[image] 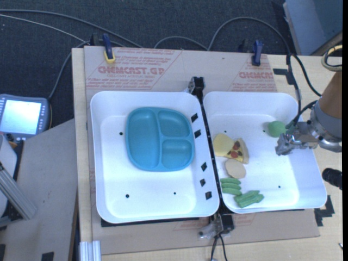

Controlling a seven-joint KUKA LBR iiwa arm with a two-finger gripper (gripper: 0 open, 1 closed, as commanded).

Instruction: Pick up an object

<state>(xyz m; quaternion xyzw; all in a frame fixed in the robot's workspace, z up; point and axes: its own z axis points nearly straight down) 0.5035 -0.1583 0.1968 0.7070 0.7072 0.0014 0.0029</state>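
Green and round, a small ball lies in the right bin, just beside the gripper. We cannot tell if the gripper is open or closed. In the left bin we see a blue plate.

Count taken from the overhead camera view.

Bins: two shallow white bins on the bench, the left bin and the right bin.

Left bin held one item: one blue divided plate with three compartments.

Right bin held six loose items:
- one green ball
- one yellow piece
- one pizza slice
- one tan oval piece
- two green pea pods, the upper pod and the lower pod

Clamps on the far edge of the board: two, the left clamp and the right clamp.

Claws: one claw.
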